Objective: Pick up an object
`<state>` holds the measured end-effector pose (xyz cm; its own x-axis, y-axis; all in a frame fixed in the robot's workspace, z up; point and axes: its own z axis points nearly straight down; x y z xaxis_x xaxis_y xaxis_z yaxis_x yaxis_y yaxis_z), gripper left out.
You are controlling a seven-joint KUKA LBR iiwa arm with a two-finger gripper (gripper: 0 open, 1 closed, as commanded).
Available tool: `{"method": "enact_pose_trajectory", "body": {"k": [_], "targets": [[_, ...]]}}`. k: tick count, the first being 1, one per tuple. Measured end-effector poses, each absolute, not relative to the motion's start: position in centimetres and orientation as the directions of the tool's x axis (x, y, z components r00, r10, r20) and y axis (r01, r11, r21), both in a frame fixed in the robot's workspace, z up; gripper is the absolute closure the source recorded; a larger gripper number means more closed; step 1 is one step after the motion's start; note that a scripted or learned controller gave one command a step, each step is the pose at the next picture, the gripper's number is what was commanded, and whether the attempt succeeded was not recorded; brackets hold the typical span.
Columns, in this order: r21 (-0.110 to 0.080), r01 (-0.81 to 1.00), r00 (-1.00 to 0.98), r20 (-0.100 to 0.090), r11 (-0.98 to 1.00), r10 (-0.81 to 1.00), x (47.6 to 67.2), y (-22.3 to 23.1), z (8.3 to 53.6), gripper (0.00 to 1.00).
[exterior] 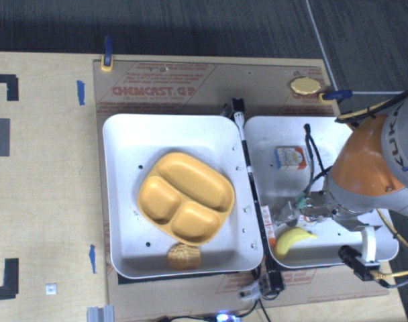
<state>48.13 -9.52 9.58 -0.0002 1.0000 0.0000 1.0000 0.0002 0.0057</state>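
— Well, where's the banana (pixel 292 239)?
— In the right bin (pixel 271 136), near its front left corner, lying curved with one end toward the gripper (pixel 299 206).
— Is it held?
— I can't tell. The gripper sits low just above the banana, but the wrist and cables cover its tips, so whether it is spread or pressed together stays unclear.
— Anything else in that bin?
— A small carton (pixel 289 157) toward the back, well apart from the banana.
— And the arm (pixel 368 166)?
— It comes in from the right, orange band over the bin's right half.
— The left bin (pixel 120 180)?
— A yellow divided tray (pixel 184 196) lies in the middle, tilted. A tan round thing (pixel 184 255) rests just beside its front edge.
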Motion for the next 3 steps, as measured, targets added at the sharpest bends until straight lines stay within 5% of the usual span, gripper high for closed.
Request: {"method": "enact_pose_trajectory", "body": {"k": [1, 2, 3], "targets": [[0.001, 1.0, 0.001, 0.0, -0.001, 1.0, 48.0, -9.3, 8.6, 0.0], [0.005, 1.0, 0.001, -0.001, -0.001, 1.0, 48.1, -9.3, 9.6, 1.0], [0.001, 1.0, -0.002, 0.001, 0.002, 1.0, 51.9, 1.4, 18.5, 1.0]]}}
